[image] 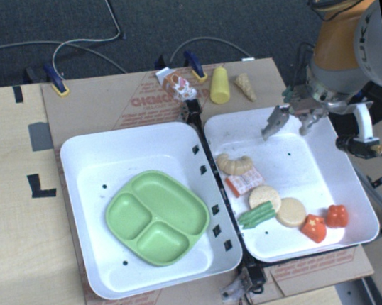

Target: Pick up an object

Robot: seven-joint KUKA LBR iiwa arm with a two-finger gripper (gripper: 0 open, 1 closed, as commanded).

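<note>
Look to the right bin (336, 161): your candidates for picking lie in a loose line down its left and front parts. At the top of the line sits a pale tan croissant-shaped piece (234, 163), curved, its long axis running roughly left to right. Just below it lies a red-and-white packet (242, 181), tilted, its long side running from lower left to upper right. Next comes a round beige cookie (263, 197), and touching its lower edge a green bean pod (256, 215) whose long axis runs nearly left to right, the right end a little higher. A second pale round disc (291, 212) lies just beside the pod's right end. Near the front right corner you see two red pieces, one wedge-shaped (314, 228) and one rounder, like a small pepper (337, 215), just beside each other.

The gripper (288, 123) hangs over the back of the right bin, well apart from all of these pieces. Its two fingers are spread apart with nothing between them, one finger (273, 125) pointing down and left.

The left bin (84, 201) bears a green divided plate (157, 217). Behind the bins, on the cardboard, lie a yellow bottle-like piece (218, 85) and a tan cone (245, 87).
</note>
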